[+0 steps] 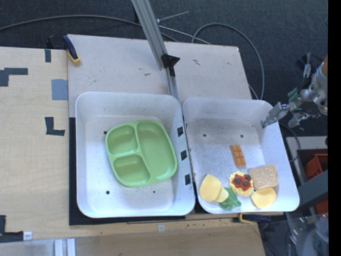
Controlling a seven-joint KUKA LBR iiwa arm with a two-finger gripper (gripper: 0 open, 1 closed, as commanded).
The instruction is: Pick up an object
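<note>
The right bin (pixel 224 116) holds several toy foods near its front. There is a small orange waffle bar (pixel 237 154), a tan toast slice (pixel 264 176) and a round yellow piece topped with red and dark berries (pixel 241 182). Two yellow pieces (pixel 210 187) (pixel 264 198) and a green leaf (pixel 230 201) lie along the front wall. My gripper (pixel 282 116) hovers over the bin's right rim, up and to the right of the foods. Its fingers (pixel 270 116) are spread open with nothing between them.
A green divided plate (pixel 141 152) lies in the left bin (pixel 90 143). A slanted metal bar (pixel 152 28) runs down to the divide between the bins. Cables loop on the dark floor behind the bench. A blue and yellow clamp (pixel 71 49) sits at the back left.
</note>
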